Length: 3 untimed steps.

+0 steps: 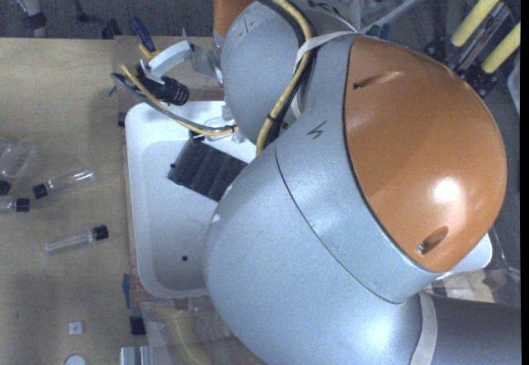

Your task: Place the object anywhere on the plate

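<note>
With the arm masking most of the white bin, the pincer's state cannot be told, and the dark block lying in that bin, perhaps the object, should be confirmed gripped before the plate is sought.

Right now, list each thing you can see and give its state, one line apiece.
arm: reaching in over the bin, blocking most of the view
white bin: upright on the bench, its left side visible
dark ribbed block: inside the bin, partly hidden by the arm
clear vials: lying on their sides on the bench, black caps on
</note>
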Available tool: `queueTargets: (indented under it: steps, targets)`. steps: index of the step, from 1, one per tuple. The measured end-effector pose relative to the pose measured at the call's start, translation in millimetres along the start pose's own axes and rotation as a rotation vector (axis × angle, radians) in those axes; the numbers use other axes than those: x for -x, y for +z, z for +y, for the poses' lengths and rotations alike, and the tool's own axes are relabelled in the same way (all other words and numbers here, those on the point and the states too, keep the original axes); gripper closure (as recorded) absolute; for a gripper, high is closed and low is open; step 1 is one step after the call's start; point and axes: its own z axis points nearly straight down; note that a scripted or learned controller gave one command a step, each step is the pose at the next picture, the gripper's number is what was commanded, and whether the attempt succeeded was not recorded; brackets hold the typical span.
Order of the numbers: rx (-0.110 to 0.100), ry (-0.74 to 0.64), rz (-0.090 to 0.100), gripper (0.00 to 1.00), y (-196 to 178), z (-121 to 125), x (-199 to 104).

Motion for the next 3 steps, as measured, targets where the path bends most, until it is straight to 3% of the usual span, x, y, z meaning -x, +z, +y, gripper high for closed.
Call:
queueTargets:
  steps: [1,2,3]
  targets:
    - [0.001,0.004,0.003,1.00,-10,2,-1]
    - [-0.003,-0.332,-0.013,1.00,18,-1,1]
    - [-0.006,-0.814,-0.012,1.00,-25,-9,16]
